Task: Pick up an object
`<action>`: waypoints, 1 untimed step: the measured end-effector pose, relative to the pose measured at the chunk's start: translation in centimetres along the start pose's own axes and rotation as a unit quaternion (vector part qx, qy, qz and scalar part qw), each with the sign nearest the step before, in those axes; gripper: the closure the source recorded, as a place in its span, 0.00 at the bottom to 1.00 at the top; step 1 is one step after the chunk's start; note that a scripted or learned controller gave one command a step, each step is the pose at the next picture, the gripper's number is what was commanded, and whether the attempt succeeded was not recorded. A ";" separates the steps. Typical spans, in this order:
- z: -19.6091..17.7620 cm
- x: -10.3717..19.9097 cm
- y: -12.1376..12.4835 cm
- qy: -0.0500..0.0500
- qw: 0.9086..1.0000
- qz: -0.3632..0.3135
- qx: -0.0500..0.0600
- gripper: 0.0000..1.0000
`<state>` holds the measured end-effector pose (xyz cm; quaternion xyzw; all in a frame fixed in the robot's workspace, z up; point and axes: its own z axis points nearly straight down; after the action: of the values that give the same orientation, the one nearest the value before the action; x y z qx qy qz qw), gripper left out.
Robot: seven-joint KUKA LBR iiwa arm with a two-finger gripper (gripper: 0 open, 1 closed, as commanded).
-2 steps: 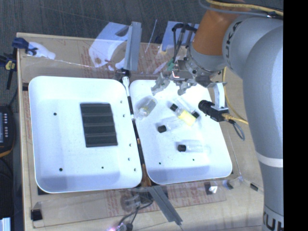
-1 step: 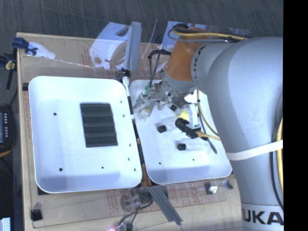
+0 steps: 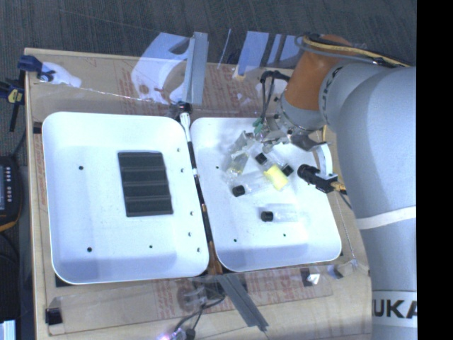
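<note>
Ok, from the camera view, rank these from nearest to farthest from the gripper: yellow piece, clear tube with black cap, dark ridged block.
Gripper sits at the right bin's far edge.
1. yellow piece, right bin's middle, just below the gripper.
2. clear tube with black cap, right bin, nearer the front.
3. dark ridged block, left bin.

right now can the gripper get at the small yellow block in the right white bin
Probably yes. The small yellow block lies in the open in the right white bin, just below the gripper, with small dark pieces beside it but nothing over it.

robot lab; KUKA arm (image 3: pixel 375 154); white bins (image 3: pixel 117 261); plywood bench (image 3: pixel 92 66); grey carpet (image 3: pixel 106 6)
</note>
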<state>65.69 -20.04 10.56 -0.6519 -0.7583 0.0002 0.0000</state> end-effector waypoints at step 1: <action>1.4 3.6 -2.7 0.001 1.000 -0.012 0.002 0.00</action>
<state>62.51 -16.90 9.13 -0.6427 -0.7661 0.0013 0.0018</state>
